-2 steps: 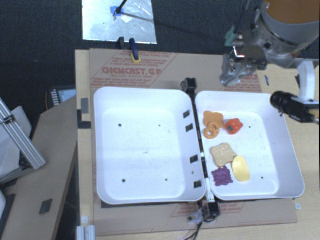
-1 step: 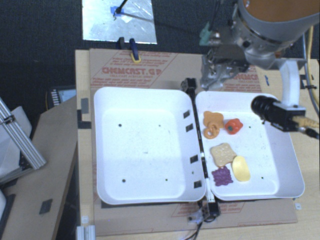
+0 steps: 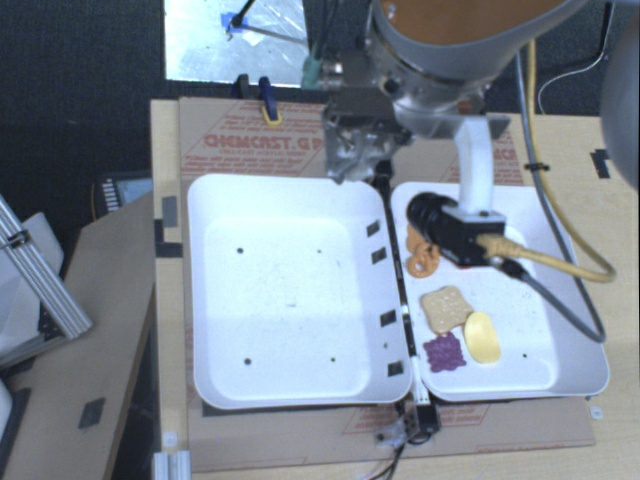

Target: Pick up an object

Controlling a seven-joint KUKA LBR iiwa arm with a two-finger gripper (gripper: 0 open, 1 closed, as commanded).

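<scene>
The arm (image 3: 470, 28) enters from the upper right of the frame, its gripper (image 3: 355, 153) hanging over the far rim between the two bins; I cannot tell how it is set. In the right bin (image 3: 570, 363) lie a pretzel (image 3: 423, 253), cracker (image 3: 446, 308), yellow piece (image 3: 482, 337) and purple cluster (image 3: 444, 352), lower centre-right.

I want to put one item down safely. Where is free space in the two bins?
The left bin has bare floor wall to wall. The right bin is crowded near the divider: pretzel, cracker, yellow piece, purple piece. Its far right corner is bare.
</scene>
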